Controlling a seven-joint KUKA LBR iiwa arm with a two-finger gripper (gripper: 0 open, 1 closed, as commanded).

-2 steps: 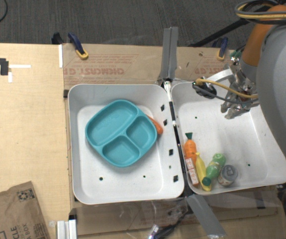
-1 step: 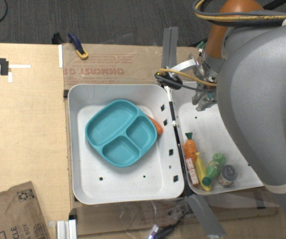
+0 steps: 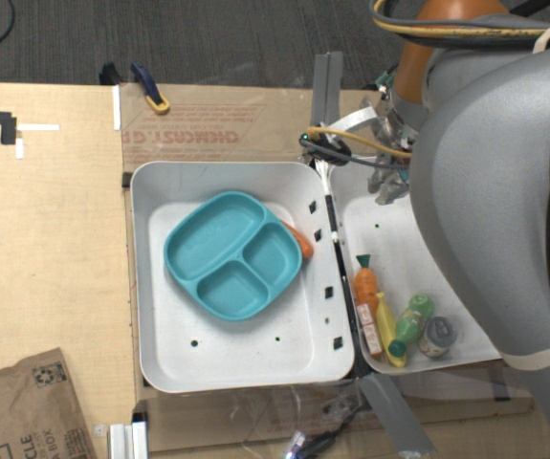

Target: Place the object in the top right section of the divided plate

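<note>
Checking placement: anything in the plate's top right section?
Empty. All three sections of the plate show bare teal; an orange object lies outside, against its right rim.

An orange bottle (image 3: 364, 285), yellow bottle (image 3: 389, 331) and green bottle (image 3: 411, 317) lie together in the right bin (image 3: 382, 235).

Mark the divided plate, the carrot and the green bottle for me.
divided plate (image 3: 219, 232): camera view, floor of its largest section.
carrot (image 3: 364, 283): camera view, orange body.
green bottle (image 3: 411, 319): camera view, its middle.
</note>
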